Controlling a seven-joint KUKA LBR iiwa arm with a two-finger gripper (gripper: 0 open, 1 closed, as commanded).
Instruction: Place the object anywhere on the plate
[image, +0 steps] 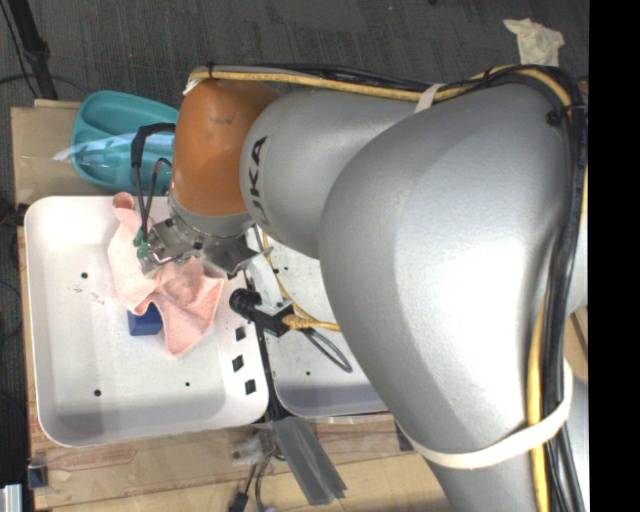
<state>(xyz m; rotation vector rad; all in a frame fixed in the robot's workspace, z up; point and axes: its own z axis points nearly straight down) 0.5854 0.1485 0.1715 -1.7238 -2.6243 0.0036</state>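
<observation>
This looks like a robotics lab or test cell rather than a home or shop. A large grey industrial arm with an orange band and part of the maker's lettering on its casing reaches in from the right. A yellow cable runs along it, held on by pale strapping. Under it, two shallow white bins, the left one and the right one, sit side by side on a plain wooden tabletop. Beyond the far edge is dark carpeted floor, with loose black leads at the far left and a crumpled scrap of paper at the far right.
</observation>
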